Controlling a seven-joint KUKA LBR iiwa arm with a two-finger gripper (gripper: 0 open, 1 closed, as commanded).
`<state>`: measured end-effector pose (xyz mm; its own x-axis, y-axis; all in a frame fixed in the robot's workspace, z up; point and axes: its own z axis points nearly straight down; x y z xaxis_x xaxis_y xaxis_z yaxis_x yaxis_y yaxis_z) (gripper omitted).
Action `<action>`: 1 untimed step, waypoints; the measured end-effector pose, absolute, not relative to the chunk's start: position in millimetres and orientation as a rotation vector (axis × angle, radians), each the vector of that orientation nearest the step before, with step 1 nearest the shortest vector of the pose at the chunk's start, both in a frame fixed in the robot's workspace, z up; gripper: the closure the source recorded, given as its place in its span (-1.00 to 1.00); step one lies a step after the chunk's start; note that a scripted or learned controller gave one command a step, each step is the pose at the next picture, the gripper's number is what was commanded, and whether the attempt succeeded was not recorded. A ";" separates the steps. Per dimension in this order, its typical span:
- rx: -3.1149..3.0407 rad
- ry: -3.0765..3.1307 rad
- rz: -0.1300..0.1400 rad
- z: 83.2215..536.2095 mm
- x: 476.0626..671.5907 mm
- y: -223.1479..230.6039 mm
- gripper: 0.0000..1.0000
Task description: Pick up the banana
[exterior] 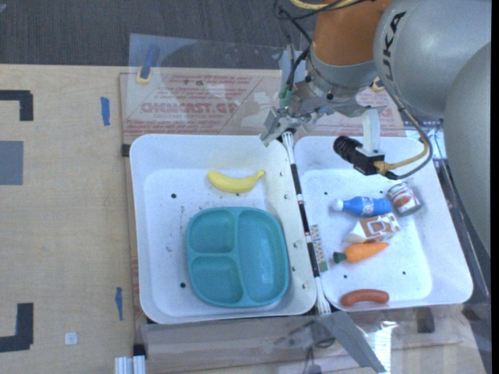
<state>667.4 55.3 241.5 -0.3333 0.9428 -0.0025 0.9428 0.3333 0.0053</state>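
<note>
A: Where's the banana (pixel 235 181) sitting?

B: In the left bin (pixel 152 209), near its far wall, lying flat with its curve opening away from the camera. It's just beyond the teal divided plate (pixel 236 257), which takes up most of the near half of that bin. The two look close, though I can't say whether they touch.

A: And the gripper (pixel 282 123)?

B: Up above the back edge of the bins, roughly over the seam where the two meet, and to the right of the banana. Nothing is between its fingers. As for open or shut, I can't tell: the fingertips are small and blurred against the clear sheet behind them.

A: So the pick hasn't started?

B: I'd judge not. The banana rests on the bin floor, apart from the gripper. The arm would need to shift left and come down.

A: Anything in the way?

B: The plate's rim is the likely nuisance, so closing across the banana's narrow width seems safer. The right bin (pixel 444 279) carries a blue bottle (pixel 363 206), a small can (pixel 404 198), a carrot (pixel 362 252) and a sausage (pixel 365 297), all well apart from the banana.
</note>
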 end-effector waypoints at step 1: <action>1.818 2.561 0.001 107.6 644.1 120.7 -1.00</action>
<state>644.1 120.7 107.6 -0.3298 0.9440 -0.0003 0.9440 0.3298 0.0012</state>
